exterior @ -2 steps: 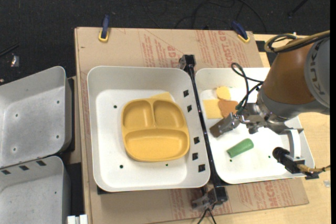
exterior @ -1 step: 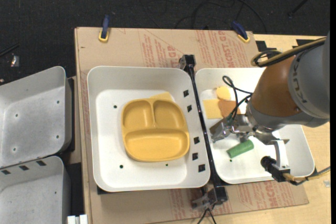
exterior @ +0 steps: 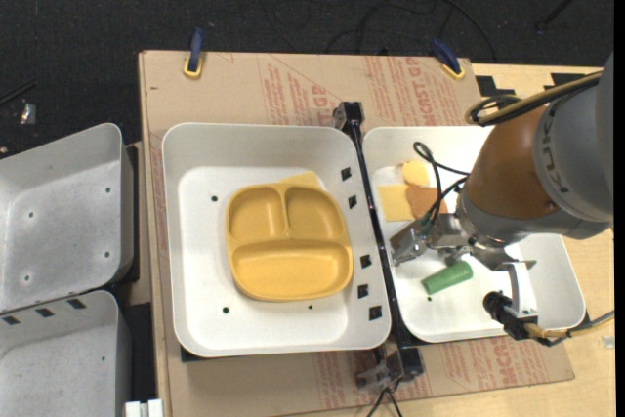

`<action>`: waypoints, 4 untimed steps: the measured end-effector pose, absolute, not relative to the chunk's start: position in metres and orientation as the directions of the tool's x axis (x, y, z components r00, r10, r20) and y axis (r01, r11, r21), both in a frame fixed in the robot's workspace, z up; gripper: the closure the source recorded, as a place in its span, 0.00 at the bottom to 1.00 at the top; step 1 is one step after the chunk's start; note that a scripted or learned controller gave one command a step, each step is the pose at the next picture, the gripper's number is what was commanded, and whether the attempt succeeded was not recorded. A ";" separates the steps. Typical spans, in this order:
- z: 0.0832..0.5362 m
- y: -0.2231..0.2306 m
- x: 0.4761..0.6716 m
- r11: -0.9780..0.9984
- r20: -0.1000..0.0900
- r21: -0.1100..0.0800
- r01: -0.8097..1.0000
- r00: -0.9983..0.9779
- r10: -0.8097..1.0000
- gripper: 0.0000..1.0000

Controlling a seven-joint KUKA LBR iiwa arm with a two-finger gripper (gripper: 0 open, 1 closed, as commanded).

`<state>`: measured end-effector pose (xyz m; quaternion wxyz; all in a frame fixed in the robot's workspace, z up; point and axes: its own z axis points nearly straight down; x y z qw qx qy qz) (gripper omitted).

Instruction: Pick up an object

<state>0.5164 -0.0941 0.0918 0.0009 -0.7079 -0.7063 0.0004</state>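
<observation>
The worktop (exterior: 293, 78), a brown cardboard-covered board, was seen filling the middle of the frame, pinned at its upper edge by two clamps (exterior: 194, 54). Two shallow white bins were set side by side upon it: the left bin (exterior: 186, 210) at centre and the right bin (exterior: 562, 303) toward the right of the frame, the two being divided by a black bar. The arm (exterior: 547, 166), grey with an orange band, was seen reaching in from the right edge and hanging over the right bin. A yellow divided tray (exterior: 289, 242), with three compartments, was laid flat in the middle of the left bin. In the right bin a pale yellow block (exterior: 393, 202) and a rounded orange-yellow piece (exterior: 415, 173) were seen near the upper left corner, partly hidden by the arm. A green cylinder (exterior: 447, 278) was lying on the bin floor, tilted, just below the gripper (exterior: 422, 241). Whether the fingers were spread or closed could not be told, and nothing was seen between them.
</observation>
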 end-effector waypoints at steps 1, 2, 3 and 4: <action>0.102 -0.094 0.517 -0.004 0.001 -0.001 1.000 0.004 1.000 1.00; 0.150 -0.102 0.513 -0.003 -0.001 0.004 1.000 0.003 1.000 1.00; 0.195 -0.109 0.514 0.001 -0.001 0.005 1.000 -0.001 1.000 1.00; 0.238 -0.114 0.516 0.002 -0.002 0.005 1.000 -0.002 1.000 1.00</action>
